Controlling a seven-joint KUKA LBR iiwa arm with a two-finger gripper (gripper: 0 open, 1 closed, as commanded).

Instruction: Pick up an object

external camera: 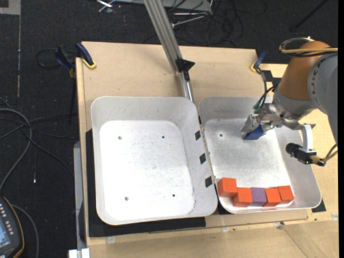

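My gripper (253,129) hangs over the back middle of the right bin (301,160). A small blue block (256,133) shows between its grey fingers, and the gripper is shut on it. Along the bin's front wall lies a row of blocks: an orange block (227,186) at the left, another orange block (243,196), a purple block (258,195), and more orange blocks (279,194) to the right. They lie well in front of the gripper.
The left bin (107,144) stands beside the right one, their rims touching. A slanted metal pole (166,31) crosses the back of the bench. Clamps sit at the bench's back corners (86,58). The arm's wrist and cables (301,144) overhang the right bin's right side.
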